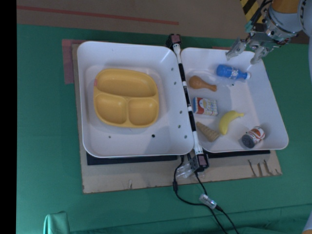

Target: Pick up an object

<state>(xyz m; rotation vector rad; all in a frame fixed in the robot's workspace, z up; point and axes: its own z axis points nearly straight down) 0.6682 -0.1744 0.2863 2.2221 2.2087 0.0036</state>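
My gripper (pixel 246 52) hangs over the far edge of the right bin (pixel 273 112), fingers spread open with nothing between them. Just below it lies a blue bottle (pixel 232 73) with a white cap end. Further objects lie in that bin: a brown drumstick (pixel 202 84), a small carton (pixel 205 106), a yellow banana (pixel 229 121), an ice-cream cone (pixel 208 131) and a can (pixel 253 137) on its side.
The left bin (pixel 92 135) holds a yellow divided plate (pixel 126 97). A hinge strip (pixel 185 89) with clips runs between the two bins. Cables (pixel 204 199) trail over the green bench at the front.
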